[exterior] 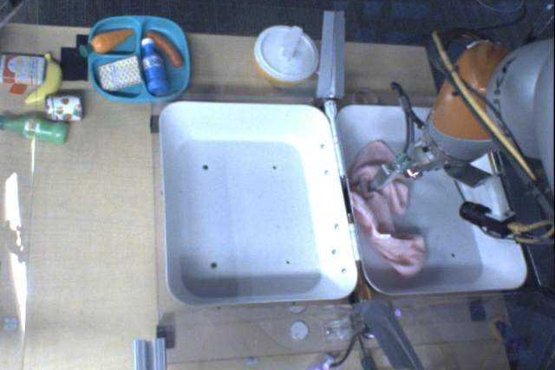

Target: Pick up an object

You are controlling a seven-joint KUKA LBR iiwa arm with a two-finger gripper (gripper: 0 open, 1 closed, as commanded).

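The pink cloth [384, 212] lies crumpled in my right bin [468, 269], along its left wall, running from near the bin's middle down toward its near left corner, where it bunches into a thicker lump; my claw [388, 177] is down on the cloth's upper folds, touching the fabric, but whether it has closed on any of it I cannot tell, since the tips are too small and dark against the cloth; my arm [486, 100] comes in over the right bin's far right corner, the orange band sitting above the wrist; a dark cable loops along it. The left bin [251, 204] sits just beside, the two bins' walls nearly touching. Beyond the bins, at the bench's far edge, stands a white lidded tub [286, 54] on a yellow base; toward the far left corner rests a blue divided tray [139, 58] holding toy food and a blue bottle; left of it lie a banana [45, 81], a small can [64, 107] and a green bottle [35, 129].
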